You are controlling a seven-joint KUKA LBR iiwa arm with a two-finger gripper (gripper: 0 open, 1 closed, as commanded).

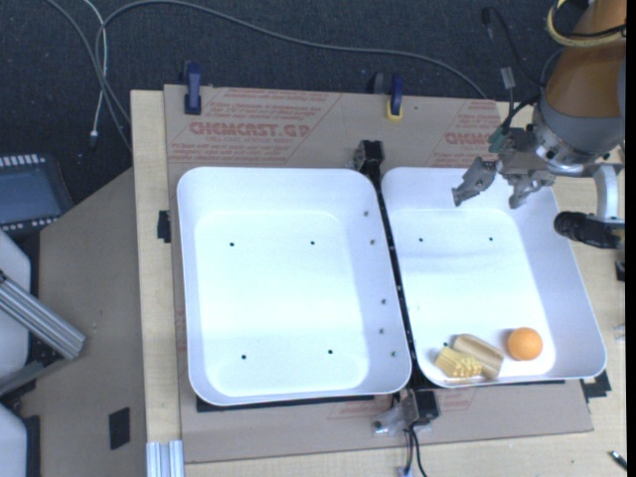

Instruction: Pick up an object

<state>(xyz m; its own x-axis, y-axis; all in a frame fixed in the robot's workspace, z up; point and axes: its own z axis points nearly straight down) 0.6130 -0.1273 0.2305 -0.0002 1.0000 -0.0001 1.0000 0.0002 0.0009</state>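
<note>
The arm (586, 78) comes in from the right, its orange band high at the upper right corner and the grey wrist below it. The tool (497, 189) hangs over the far right corner of the right bin (467, 266), near the bin's back rim. Its two fingers (473, 185) stand apart, pointing down and slightly to the left, with nothing between them.

Two white bins sit side by side on the bench (159, 266). The left bin (278, 197) shows a bare white floor with a few small dark dots. The right bin holds three things, all gathered at its near edge and well apart from the tool. An orange ball (525, 344) lies near the near right corner. Just left of it is a tan roll (479, 348), lying flat at a slant. A yellow corn piece (458, 365) lies touching the roll on its near left side, close to the bin's front rim.

A brown card sheet (248, 122) with red print lies under the far ends of both bins, held by a blue clamp (193, 85) at the left and a second clamp (396, 95) near the middle. A black clip (370, 155) sits at the far end of the gap between the bins. White cables (99, 38) trail over the dark floor (298, 8) beyond the bench.
</note>
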